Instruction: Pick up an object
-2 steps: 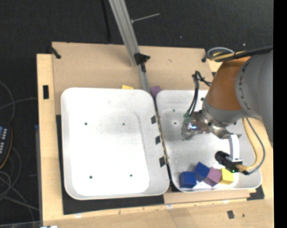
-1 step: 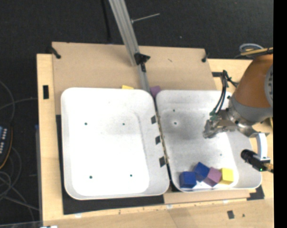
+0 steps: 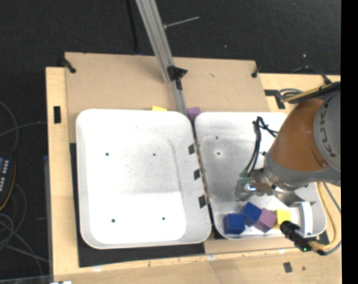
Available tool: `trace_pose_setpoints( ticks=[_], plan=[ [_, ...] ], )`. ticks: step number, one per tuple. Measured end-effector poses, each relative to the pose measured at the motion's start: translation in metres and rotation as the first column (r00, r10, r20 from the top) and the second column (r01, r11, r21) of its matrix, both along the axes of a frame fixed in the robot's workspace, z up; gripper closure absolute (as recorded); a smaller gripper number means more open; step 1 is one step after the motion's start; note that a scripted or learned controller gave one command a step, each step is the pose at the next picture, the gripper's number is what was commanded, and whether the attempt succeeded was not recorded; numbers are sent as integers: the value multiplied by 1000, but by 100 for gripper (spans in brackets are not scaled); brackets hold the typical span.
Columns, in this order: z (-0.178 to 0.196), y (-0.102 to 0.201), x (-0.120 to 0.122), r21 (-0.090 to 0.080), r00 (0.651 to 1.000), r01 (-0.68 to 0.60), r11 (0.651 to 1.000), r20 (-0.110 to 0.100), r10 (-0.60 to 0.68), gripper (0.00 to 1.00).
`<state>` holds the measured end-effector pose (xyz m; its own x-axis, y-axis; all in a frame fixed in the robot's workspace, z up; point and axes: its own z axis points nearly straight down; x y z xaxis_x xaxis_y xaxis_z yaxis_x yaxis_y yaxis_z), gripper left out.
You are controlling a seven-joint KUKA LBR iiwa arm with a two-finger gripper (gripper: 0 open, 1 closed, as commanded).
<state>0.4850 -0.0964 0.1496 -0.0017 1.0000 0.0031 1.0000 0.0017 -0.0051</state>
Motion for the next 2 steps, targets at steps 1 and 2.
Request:
trace_pose_setpoints(
  ticks=[1, 2],
  plan=[
    [12, -4, 4, -6, 1000, 6, 1000, 11, -6, 100],
    [23, -6, 5, -8, 1000, 10, 1000, 17, -10, 100]
  ],
)
